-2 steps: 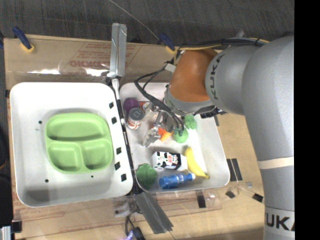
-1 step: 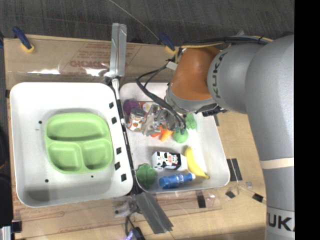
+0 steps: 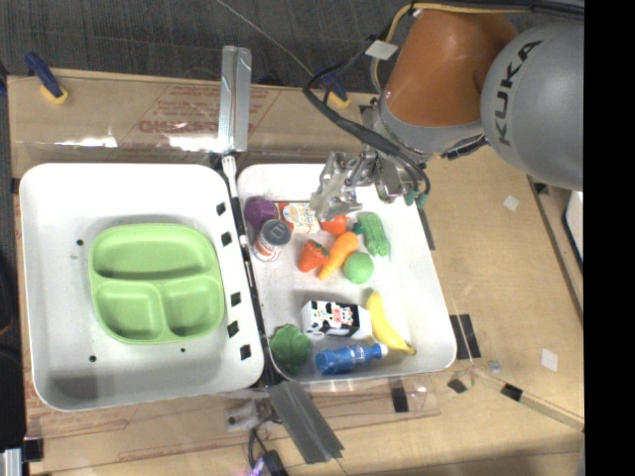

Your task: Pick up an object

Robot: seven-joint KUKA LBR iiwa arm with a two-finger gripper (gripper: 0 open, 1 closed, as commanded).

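The flat tan cardboard-covered surface [image 3: 496, 266] carries two shallow white plastic bins side by side. The left white bin [image 3: 40, 266] lies toward the left edge of the surface, and the right white bin [image 3: 427, 296] lies near the middle, touching the first one along a row of black clips [image 3: 234, 296]. Small black tape marks [image 3: 466, 337] are stuck on the surface near its front right corner. A blue clamp [image 3: 45, 77] sits at the far left corner.

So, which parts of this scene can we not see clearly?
- Whether the metal gripper holds anything: too blurred and small in the camera view.
- Small flat packet in the right white bin: partly covered by the gripper, print unreadable.
- Grey arm: cut off by the top edge.
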